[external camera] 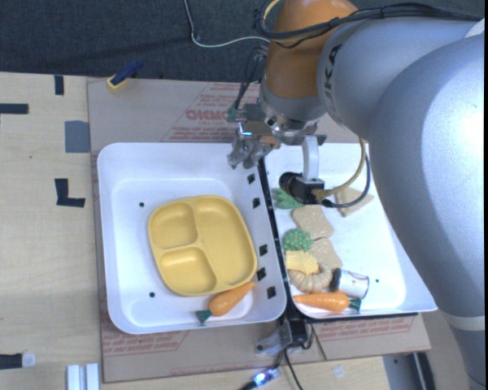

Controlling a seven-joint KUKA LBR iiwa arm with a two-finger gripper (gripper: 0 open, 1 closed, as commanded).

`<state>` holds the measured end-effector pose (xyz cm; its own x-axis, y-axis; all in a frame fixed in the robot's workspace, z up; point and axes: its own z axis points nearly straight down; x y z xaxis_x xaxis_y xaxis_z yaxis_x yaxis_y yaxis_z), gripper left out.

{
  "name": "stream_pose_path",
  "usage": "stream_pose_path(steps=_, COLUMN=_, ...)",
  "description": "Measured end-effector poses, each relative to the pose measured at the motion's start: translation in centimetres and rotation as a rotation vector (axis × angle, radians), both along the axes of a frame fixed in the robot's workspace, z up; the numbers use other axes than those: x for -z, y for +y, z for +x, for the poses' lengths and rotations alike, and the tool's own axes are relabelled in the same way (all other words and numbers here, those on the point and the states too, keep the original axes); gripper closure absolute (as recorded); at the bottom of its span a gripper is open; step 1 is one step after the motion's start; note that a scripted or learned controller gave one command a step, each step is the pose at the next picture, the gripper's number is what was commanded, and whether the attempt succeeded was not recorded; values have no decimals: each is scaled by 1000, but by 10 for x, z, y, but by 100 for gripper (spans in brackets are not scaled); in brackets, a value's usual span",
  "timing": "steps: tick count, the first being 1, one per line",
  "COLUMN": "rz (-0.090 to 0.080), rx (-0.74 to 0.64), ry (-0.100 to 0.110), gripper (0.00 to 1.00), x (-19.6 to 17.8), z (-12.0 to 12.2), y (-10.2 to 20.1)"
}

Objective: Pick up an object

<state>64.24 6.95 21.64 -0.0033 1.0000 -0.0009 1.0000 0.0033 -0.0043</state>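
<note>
My gripper (246,153) hangs over the far end of the wall between the two bins, above the left bin's (118,218) back right corner, with nothing visibly in it. A yellow divided plate (202,244) lies in the middle of the left bin, and an orange carrot (230,297) rests at its near right corner. In the right bin (390,250) there is a pile along the left side: a green leafy piece (286,201), a beige slice (311,220), a broccoli (297,240), a yellow piece (302,262), a second carrot (323,301) and a small white can (351,283).
The large grey arm covers the right bin's far right part. Both bins sit on a cardboard sheet (171,112) on the wooden bench. A blue and yellow item (124,73) lies at the cardboard's far left corner.
</note>
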Motion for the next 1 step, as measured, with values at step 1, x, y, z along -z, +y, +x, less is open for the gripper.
stream_pose_path(steps=1, rz=1, rx=1, ry=-3, gripper=100, x=-15, z=-5, y=7)
